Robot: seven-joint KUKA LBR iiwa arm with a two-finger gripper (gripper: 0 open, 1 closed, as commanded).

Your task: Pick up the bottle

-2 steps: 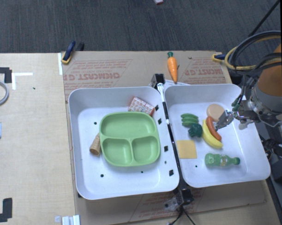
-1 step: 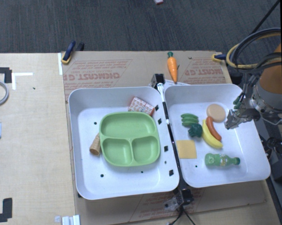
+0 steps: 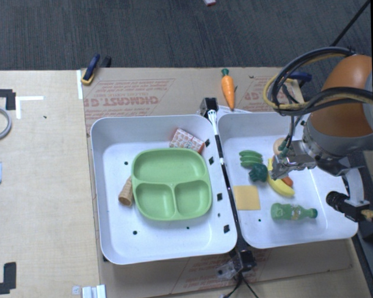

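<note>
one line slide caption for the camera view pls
Gripper hovers over banana while green bottle lies in right bin.

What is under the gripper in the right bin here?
The gripper hangs over a yellow banana with something orange beside it. The arm covers the banana's upper end. The green bottle lies apart, nearer the front wall of the right bin.

Divided tray [image 3: 172,191] sitting in left bin [image 3: 110,227]; bottle [image 3: 292,212] lying in right bin [image 3: 336,229], right of cheese slice [image 3: 247,197], gripper [image 3: 283,166] hovering behind over banana [image 3: 279,186].
</note>
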